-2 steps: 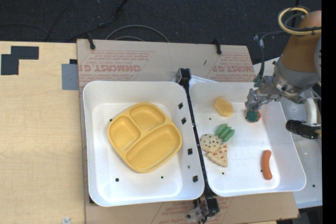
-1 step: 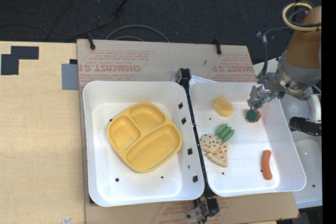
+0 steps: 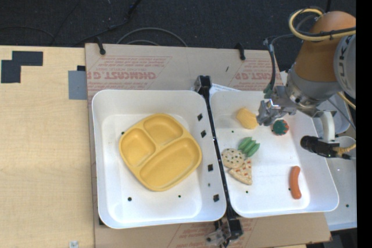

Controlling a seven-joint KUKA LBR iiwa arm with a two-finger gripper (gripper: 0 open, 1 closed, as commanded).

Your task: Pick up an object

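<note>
The right bin holds several toy foods: a yellow lemon-like piece, a small green and red ball, a green leafy piece, a round cookie, a pizza slice and a red sausage. My gripper hangs low over the back of this bin, between the yellow piece and the green and red ball, close to both. Nothing shows between its fingers.
The left bin carries a yellow three-compartment plate. A black divider runs between the bins. A black cylindrical part juts over the right bin's right rim. Cardboard lies under both bins.
</note>
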